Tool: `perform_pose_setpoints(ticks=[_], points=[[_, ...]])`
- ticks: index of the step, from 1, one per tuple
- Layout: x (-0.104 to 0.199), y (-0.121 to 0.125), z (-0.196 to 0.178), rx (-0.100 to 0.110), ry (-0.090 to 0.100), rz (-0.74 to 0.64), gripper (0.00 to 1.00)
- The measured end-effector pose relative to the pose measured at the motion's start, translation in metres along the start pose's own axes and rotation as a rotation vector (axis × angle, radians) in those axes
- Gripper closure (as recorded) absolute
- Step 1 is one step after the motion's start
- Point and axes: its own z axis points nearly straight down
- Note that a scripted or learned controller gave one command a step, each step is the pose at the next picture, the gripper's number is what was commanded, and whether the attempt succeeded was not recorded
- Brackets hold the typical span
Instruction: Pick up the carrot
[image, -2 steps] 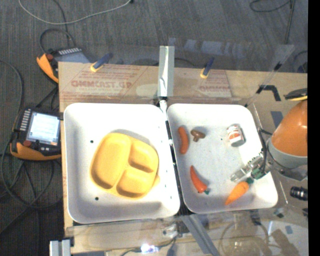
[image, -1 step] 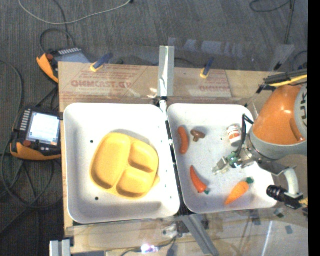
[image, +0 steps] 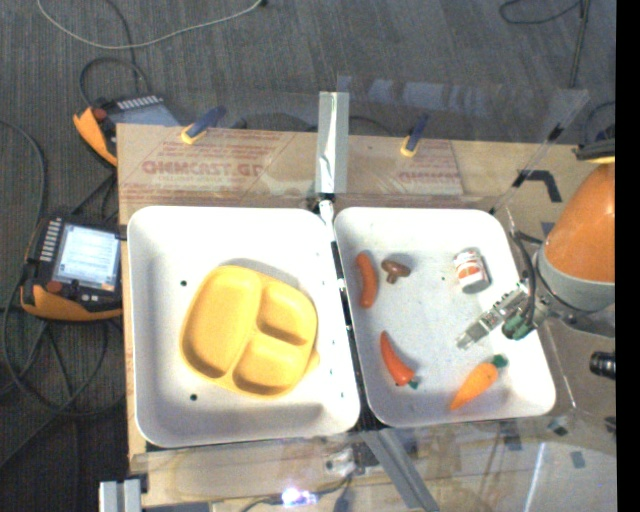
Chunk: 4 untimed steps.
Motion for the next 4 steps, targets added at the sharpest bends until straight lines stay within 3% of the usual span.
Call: perform_pose_setpoints(ticks=[1,2,3,4], points=[[0.026,0.023,0.104,-0.011,-0.009,0.014,1.00],[0.040,0.028,0.007,0.000,0.000,0.314,1.00],[0.072,0.050,0.012,-0.001,0.001,-0.010,1.00],[0.059,0.039,0.013,0.003,0.002,0.366,1.00]])
